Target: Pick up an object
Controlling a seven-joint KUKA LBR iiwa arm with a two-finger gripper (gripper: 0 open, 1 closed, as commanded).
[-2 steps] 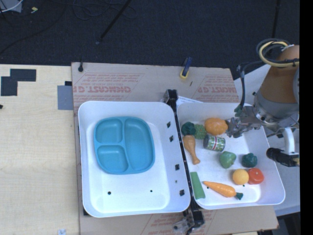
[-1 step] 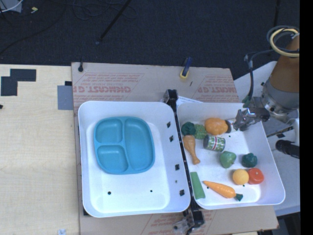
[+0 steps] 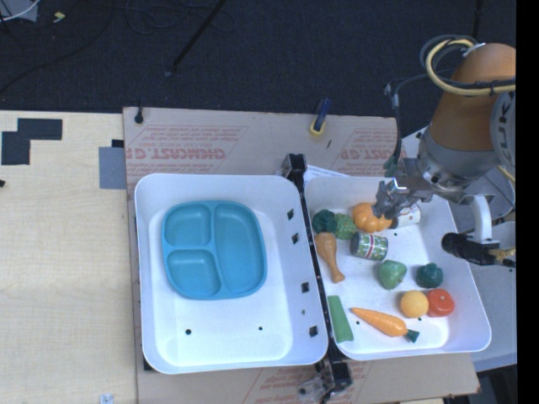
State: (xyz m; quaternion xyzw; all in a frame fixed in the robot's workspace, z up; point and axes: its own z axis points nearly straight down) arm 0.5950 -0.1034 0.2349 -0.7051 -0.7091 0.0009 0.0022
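The right bin (image 3: pixel 472 331) holds several toy foods. My gripper (image 3: pixel 388 204) hangs low over the bin's far side, right against the upper right edge of an orange squash-like toy (image 3: pixel 367 218); I cannot tell whether it grips the toy. Just below the toy lies a small green-labelled can (image 3: pixel 369 246) on its side. To the left are a dark green vegetable (image 3: pixel 324 220) and a lighter green one (image 3: pixel 344 225). A tan drumstick (image 3: pixel 330 256) lies near the bin's left wall.
Nearer the front lie a green pepper (image 3: pixel 391 273), a dark green piece (image 3: pixel 430 274), an orange fruit (image 3: pixel 413 303), a red tomato (image 3: pixel 440 302), a carrot (image 3: pixel 383 321) and a green stick (image 3: pixel 340 318). The left bin (image 3: pixel 160 335) holds a blue divided plate (image 3: pixel 213 249).
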